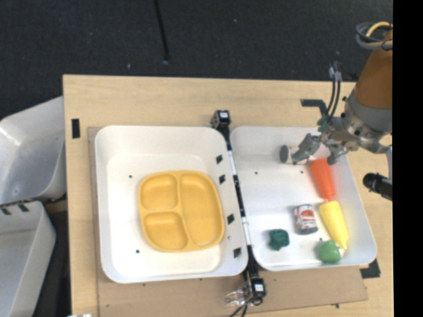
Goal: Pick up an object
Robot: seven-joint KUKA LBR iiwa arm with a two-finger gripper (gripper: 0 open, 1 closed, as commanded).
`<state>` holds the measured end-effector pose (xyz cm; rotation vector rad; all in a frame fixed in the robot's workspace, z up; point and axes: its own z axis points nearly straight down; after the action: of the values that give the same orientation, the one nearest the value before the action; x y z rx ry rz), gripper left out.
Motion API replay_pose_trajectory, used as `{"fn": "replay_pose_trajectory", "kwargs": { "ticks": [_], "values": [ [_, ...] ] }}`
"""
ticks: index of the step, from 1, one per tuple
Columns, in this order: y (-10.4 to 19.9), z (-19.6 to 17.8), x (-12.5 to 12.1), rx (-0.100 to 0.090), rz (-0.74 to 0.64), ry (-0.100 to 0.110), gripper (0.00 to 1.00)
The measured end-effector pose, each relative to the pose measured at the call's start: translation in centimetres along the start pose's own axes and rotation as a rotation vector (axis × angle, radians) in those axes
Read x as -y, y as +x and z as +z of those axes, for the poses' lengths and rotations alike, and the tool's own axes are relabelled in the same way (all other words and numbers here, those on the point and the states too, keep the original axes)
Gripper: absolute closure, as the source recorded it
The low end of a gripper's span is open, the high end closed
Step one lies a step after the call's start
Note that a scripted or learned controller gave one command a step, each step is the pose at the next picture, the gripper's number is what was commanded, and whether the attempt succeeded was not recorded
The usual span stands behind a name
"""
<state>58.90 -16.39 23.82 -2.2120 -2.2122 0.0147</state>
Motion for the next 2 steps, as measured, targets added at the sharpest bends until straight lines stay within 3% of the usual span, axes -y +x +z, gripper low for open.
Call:
{"fn": "replay_pose_trajectory", "kwargs": {
  "ticks": [1,2],
  "values": [
    [0.1,-0.7,-0.2,0.001,-0.002,-0.012,0.0],
    [0.4,4.4,0.5,0.003,-0.001,-0.007,0.0]
  ]
}}
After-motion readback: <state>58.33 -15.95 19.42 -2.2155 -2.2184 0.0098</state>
